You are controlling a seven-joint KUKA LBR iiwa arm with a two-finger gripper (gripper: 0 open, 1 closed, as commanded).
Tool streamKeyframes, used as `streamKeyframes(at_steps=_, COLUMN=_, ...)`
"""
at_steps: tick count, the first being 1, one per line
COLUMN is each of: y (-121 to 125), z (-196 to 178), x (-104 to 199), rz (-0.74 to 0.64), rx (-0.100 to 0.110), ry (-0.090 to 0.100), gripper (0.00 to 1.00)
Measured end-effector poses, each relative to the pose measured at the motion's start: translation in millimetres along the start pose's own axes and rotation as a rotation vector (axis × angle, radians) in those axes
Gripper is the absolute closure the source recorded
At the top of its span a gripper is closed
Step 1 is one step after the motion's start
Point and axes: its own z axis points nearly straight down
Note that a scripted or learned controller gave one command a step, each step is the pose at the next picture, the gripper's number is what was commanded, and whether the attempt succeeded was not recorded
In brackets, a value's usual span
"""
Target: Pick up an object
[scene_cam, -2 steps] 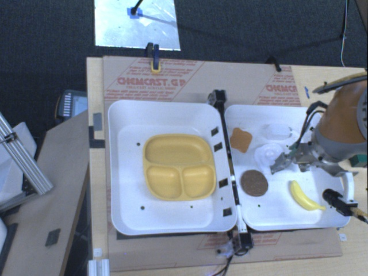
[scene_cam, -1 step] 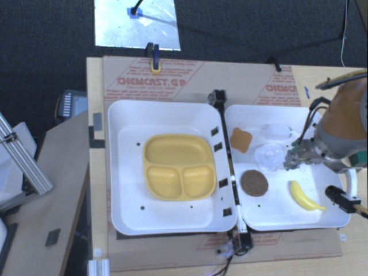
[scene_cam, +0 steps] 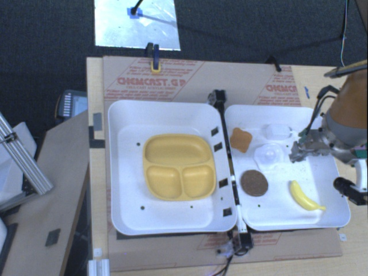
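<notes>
The right bin holds a yellow banana near its front right, a round brown patty at front left, and an orange-brown toast-like piece at back left. Two clear plastic pieces lie in the middle: a round one and a flatter one behind it. My gripper hangs low over the bin's right half, just right of the round clear piece and above the banana. The grey arm with its orange band comes in from the right.
The left bin holds a yellow divided tray. Black clips run along the seam between the bins. A cardboard sheet lies under both bins, and a shiny metal plate rests on the floor behind.
</notes>
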Motion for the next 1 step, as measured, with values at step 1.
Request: streamKeyframes(at_steps=1, y=2.0, z=-64.9, x=-1.5, rz=0.0, rx=-0.003, ry=-0.001, gripper=1.0)
